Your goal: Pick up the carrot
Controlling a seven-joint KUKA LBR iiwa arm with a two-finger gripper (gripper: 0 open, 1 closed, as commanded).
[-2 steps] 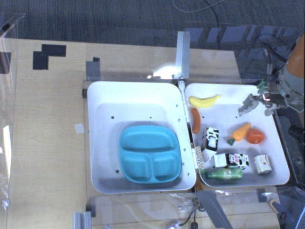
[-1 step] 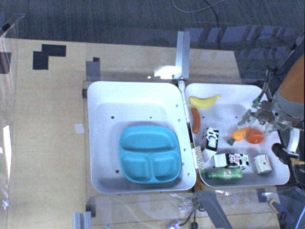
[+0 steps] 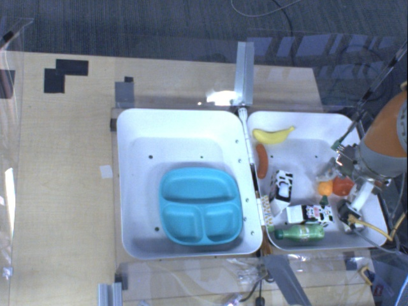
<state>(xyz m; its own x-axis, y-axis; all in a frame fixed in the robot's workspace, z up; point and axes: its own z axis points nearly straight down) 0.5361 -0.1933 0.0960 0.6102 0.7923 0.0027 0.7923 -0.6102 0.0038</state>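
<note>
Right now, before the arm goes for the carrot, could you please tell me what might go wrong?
1. The long orange-red carrot lies close along the left wall of the right white bin, so the claw may strike that wall.
2. The claw sits across the bin beside a small orange-and-red piece of similar colour, and it might take that instead.
3. The black-and-white box lies between them, so a low crossing could knock it.

Light wood bench (image 3: pixel 64 190) fills the lower frame; dark blue-grey carpet (image 3: pixel 127 11) runs across the top, a thin black cable (image 3: pixel 280 5) looped at upper right.
</note>
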